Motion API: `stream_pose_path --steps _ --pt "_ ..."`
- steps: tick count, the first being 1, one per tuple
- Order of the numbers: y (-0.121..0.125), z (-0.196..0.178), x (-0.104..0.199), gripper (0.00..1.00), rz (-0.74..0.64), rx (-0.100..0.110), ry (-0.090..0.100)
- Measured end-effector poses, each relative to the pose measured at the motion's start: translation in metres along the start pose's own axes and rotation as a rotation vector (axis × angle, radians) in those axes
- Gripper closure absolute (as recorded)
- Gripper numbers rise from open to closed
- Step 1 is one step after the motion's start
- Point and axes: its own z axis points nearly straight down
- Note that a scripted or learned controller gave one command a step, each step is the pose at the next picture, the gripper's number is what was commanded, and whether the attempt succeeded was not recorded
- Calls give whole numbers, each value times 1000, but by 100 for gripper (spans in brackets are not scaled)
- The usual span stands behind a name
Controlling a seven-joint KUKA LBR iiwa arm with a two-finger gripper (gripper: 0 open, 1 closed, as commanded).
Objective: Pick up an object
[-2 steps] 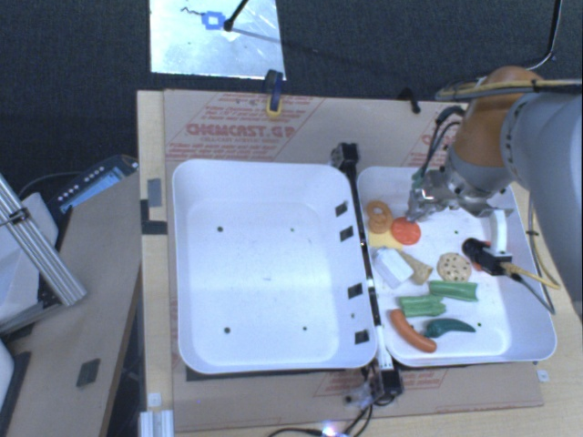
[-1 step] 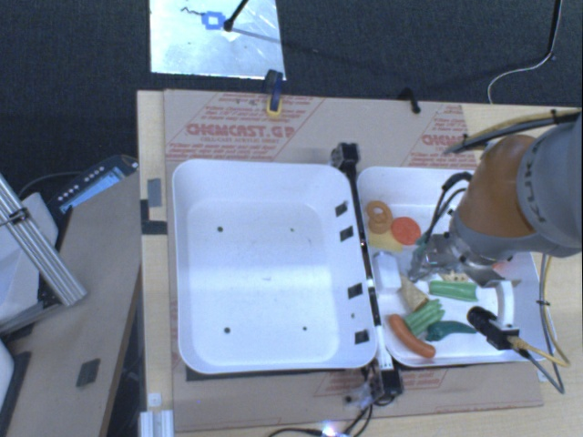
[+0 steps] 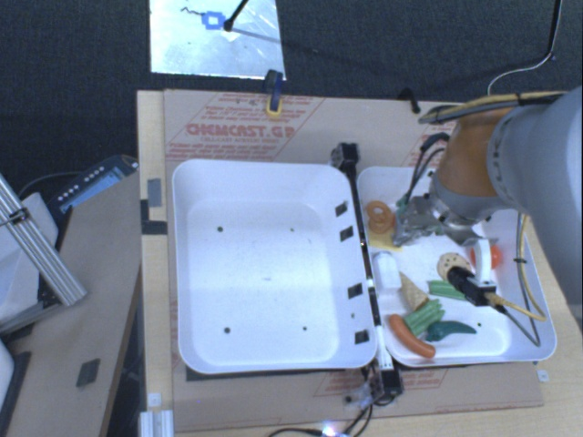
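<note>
The right bin holds several toy foods. An orange ring lies at its upper left, with a yellow piece just below it. Further down are a white piece, a tan cone, green beans, a red sausage and a dark green pepper. A brown cookie and a red-orange piece lie to the right. My gripper is low in this bin, right beside the orange ring and the yellow piece. Its tip is dark and hard to read.
The left bin stands next to the right one, with a black clip strip along their shared edge. Cables trail from the arm over the right bin's right side. A shiny plate lies beyond the bench.
</note>
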Motion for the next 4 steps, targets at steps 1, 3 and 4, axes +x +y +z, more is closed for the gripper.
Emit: stream_pose_path --steps 1,3,4 --pt "43 -107 62 100 -4 -9 2" --pt "28 4 -8 0 13 7 0" --pt "33 -15 -4 100 3 -8 1"
